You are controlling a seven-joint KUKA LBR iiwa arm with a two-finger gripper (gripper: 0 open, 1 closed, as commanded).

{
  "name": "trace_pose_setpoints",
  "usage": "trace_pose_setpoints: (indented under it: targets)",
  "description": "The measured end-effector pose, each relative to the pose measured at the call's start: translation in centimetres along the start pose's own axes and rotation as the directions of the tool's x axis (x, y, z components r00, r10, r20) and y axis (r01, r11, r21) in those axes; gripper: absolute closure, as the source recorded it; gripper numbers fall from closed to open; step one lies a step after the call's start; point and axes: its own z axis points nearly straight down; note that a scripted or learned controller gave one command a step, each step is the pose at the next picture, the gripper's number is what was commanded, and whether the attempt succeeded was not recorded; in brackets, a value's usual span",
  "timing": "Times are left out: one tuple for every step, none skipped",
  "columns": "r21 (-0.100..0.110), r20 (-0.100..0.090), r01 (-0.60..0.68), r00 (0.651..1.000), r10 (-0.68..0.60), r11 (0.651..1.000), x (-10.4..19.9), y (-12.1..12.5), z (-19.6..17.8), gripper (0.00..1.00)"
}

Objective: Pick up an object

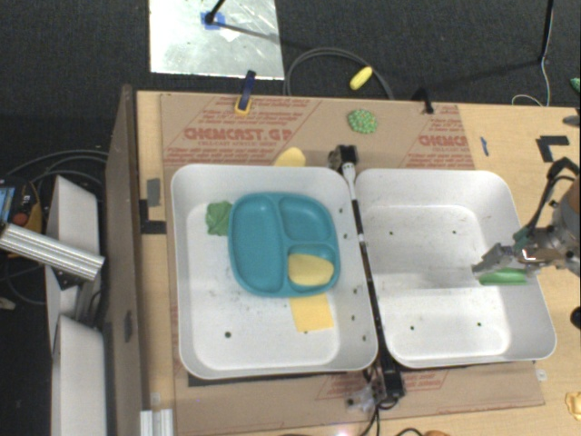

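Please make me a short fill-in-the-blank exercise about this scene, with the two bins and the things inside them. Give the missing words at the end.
1. The blue divided plate lies in the ____ bin.
2. A yellow oval piece rests in one compartment of the ____.
3. The flat yellow square lies on the bin floor just ____ the plate in the view.
4. The pincer is over the ____ bin, near a green object.

Missing words: left; plate; below; right

I'm looking down on a robotics lab bench: two shallow white plastic bins [434, 352] sit on a brown printed cardboard sheet [236, 130], black cables [318, 57] trail behind it over dark carpet [73, 34].
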Motion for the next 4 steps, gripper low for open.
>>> trace_pose_setpoints:
  targets:
    - [0.006, -0.002, -0.001, 1.000, 0.001, 1.000, -0.8, 1.0, 9.2, 0.00]
    - [-0.002, 0.000, 0.000, 1.000, 0.000, 1.000, -0.9, 1.2, 7.6, 1.00]
    - [-0.005, -0.003, 0.014, 1.000, -0.014, 1.000, 10.7, 4.7, 4.0, 1.00]
    - [-0.009, -0.002, 0.010, 1.000, -0.010, 1.000, 16.7, 12.0, 1.1, 1.00]
